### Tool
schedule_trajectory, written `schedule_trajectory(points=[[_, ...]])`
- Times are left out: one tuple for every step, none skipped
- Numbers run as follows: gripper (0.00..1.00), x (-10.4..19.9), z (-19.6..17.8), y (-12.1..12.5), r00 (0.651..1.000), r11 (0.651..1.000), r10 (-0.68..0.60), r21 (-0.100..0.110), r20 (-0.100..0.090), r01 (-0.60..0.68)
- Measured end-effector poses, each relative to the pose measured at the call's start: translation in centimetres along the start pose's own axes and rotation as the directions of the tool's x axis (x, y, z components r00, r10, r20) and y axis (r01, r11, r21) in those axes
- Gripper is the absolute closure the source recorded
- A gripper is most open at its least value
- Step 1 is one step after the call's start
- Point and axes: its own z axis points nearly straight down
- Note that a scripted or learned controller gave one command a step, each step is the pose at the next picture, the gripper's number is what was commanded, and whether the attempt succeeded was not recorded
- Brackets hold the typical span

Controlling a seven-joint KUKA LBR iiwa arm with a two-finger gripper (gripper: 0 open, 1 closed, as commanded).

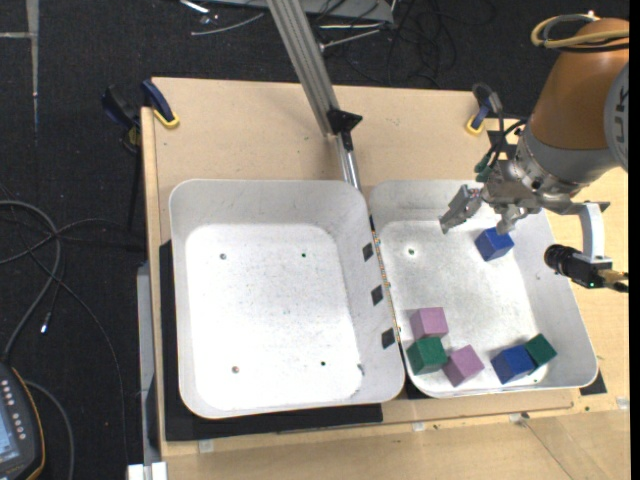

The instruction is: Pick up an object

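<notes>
**Inventory: table, two bins, arm and six blocks**

Table (250,118): tan board, lying on a dark floor strewn with cables, carrying both bins side by side. Clamps are gripping its far edge: a blue and yellow clamp (158,103) at the far left corner, a second clamp (482,108) towards the far right.

Left bin (265,193): shallow, white, speckled, sitting on the left half of the table.

Right bin (420,193): shallow, white, sitting just beside the left bin, their rims meeting at the middle; holding all six blocks.

Arm (580,88): grey with an orange band, reaching in from the right over the far right part of the right bin.

Metal pole (305,53): slanting from the top of the view down to the seam between the bins.

End effector (482,208): hanging over the far part of the right bin with its fingers spread apart, gripping nothing.

Blue block (494,243): lying just beside the end effector's nearer finger, towards the bin's right wall; outside the fingers.

Second blue block (512,362): resting near the front right corner, touching a dark green block (541,349).

Purple block (431,322), green block (428,353) and second purple block (463,364): clustering together at the front of the bin.
</notes>
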Motion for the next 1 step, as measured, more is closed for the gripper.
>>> schedule_trajectory(points=[[0.0,-5.35,-0.92,-2.89,1.0,1.0,0.006,0.0,0.002,-0.006]])
